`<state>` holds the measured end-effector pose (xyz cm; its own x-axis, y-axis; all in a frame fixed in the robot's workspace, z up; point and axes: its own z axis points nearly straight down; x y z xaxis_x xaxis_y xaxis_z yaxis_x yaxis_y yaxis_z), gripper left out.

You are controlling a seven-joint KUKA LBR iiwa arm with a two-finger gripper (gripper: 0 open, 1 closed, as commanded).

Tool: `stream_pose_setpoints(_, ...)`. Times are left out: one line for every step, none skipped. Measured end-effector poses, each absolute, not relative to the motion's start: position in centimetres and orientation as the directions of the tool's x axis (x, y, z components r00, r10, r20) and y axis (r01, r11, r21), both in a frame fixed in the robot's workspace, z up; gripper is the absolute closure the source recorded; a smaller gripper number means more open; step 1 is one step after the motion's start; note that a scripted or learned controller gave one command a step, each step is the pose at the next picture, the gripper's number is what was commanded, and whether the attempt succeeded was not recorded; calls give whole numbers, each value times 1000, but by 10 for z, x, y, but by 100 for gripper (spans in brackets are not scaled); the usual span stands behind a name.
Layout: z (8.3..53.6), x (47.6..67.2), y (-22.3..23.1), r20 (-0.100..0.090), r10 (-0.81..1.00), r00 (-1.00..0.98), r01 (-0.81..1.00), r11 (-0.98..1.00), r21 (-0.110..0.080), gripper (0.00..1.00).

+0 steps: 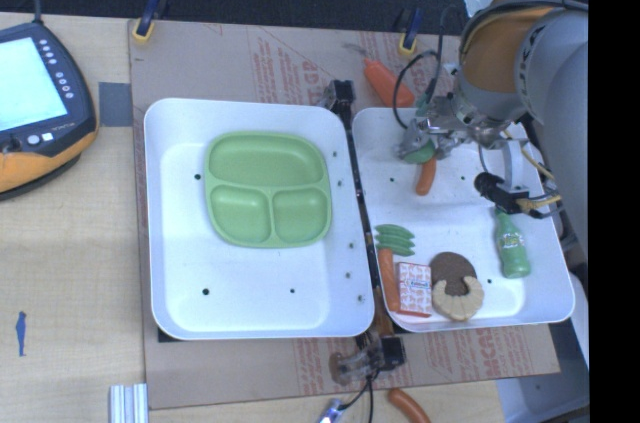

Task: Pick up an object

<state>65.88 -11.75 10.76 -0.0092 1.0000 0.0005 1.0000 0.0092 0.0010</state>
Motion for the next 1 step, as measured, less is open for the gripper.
stream_pose_setpoints(192, 619, -45, 1, 1000, -4, 1000, 4, -3, 100)
